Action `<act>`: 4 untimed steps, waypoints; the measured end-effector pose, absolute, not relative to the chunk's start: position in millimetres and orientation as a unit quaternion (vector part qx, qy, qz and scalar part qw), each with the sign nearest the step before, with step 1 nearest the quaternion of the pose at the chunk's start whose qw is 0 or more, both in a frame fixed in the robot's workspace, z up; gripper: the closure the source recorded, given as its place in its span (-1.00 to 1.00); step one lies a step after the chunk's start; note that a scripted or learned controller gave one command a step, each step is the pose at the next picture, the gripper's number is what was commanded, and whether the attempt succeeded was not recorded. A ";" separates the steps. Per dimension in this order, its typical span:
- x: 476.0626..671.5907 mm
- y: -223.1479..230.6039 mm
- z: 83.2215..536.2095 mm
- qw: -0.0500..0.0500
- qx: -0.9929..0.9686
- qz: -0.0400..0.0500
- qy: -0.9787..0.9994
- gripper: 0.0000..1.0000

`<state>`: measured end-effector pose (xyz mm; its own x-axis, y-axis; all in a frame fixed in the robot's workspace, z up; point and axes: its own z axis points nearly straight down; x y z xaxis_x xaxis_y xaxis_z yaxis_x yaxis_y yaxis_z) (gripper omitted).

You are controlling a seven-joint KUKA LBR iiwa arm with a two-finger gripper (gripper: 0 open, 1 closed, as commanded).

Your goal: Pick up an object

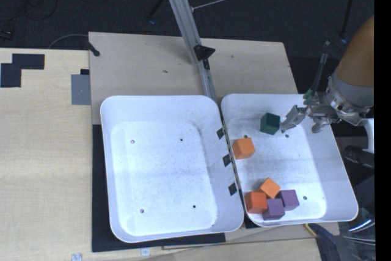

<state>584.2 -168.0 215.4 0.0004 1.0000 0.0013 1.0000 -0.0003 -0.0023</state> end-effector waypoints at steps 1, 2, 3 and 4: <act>629.9 -161.9 123.7 0.003 -0.706 0.002 -0.708 -1.00; 666.7 -147.2 88.3 0.000 -0.707 0.000 -0.708 -1.00; 665.5 -147.7 99.7 0.001 -0.705 0.001 -0.709 1.00; 638.4 -62.5 195.3 0.000 -0.705 -0.003 -0.709 1.00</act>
<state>638.4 -62.5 195.3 -0.0059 1.0000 0.0033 1.0000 0.0058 0.0046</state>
